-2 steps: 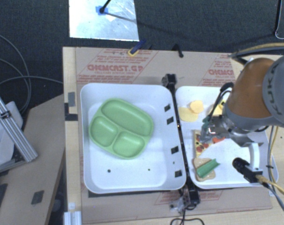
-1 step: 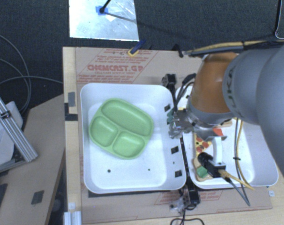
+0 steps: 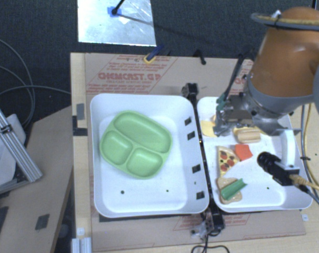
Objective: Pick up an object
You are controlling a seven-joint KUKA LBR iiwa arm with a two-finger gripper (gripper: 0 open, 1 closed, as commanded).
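While we log the right white bin, our dark two-finger gripper hangs low over its upper-left corner, beside a pale yellow flat piece and a tan bread-roll toy; its state we cannot tell. Roll: long axis left-right. Best practice, we judge: centre over the roll, span its short width, descend squarely. Pizza-slice toy: tip points down.

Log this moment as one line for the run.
gripper: low in right bin, near yellow piece | bun, pizza slice: lying loose | green plate: left bin
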